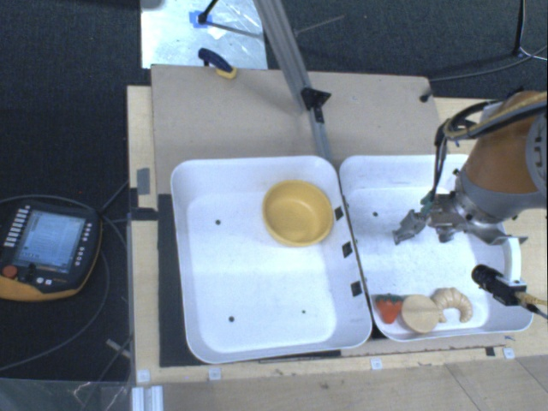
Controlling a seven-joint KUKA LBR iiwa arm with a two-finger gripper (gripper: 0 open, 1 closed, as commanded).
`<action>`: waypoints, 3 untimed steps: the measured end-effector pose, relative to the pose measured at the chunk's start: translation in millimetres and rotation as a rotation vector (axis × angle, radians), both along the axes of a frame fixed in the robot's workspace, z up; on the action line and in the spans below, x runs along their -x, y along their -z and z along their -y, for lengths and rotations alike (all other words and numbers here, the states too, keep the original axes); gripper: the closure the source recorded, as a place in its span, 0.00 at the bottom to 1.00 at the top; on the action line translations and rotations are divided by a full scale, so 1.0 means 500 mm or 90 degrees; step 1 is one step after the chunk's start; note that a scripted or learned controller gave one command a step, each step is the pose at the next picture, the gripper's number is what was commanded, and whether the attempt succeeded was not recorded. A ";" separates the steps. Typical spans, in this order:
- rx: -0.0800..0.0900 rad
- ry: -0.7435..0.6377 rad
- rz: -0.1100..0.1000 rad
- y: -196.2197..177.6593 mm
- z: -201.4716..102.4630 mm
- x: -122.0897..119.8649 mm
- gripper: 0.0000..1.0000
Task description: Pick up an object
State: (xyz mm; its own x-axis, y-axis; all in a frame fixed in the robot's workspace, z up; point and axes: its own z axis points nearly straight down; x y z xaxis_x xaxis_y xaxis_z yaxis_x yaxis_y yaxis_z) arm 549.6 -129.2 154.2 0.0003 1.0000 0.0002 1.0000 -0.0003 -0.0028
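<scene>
watching the gripper, you can't tell its state; descending here risks missing the croissant near the bin wall.

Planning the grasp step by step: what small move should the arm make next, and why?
Probably shift the hand toward the near edge of the right bin. It hangs over bare floor there, while the round wooden piece, croissant-shaped toy and red toy lie clustered at that edge.
</scene>
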 end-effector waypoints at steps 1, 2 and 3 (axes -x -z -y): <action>0.000 0.000 -0.001 0.124 -0.001 -0.004 0.00; 0.000 0.000 0.002 0.128 -0.001 -0.005 0.00; 0.000 0.000 0.003 0.106 0.000 -0.006 1.00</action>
State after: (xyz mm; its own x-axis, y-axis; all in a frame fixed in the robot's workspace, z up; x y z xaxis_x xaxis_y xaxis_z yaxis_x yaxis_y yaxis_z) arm 552.5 -128.9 101.0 0.0003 1.0000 0.0000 1.0000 -0.0003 0.0019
